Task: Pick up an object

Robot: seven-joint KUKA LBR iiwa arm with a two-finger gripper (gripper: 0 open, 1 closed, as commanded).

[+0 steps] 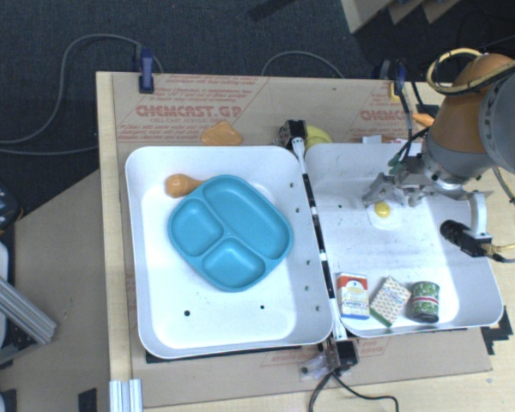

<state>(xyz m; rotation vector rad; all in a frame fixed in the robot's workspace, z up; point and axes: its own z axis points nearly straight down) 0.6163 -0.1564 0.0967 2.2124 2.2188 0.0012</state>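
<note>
Under my gripper (388, 194), in the right bin (463, 316), sits a small yellow object (382, 211), just below the fingertips and not between them; I cannot tell how far the fingers are parted. Open floor surrounds it. Along the near edge lie a red-and-white packet (353, 297), a patterned packet (390, 300) and a green can (425, 301), labels unreadable. Red "CHEMCAST" lettering marks the board (189, 110). A blue divided tray (230, 231) fills the left bin (154, 316).

The bench (197, 101) bears two white bins — left (146, 256), right (343, 166) — side by side.
</note>
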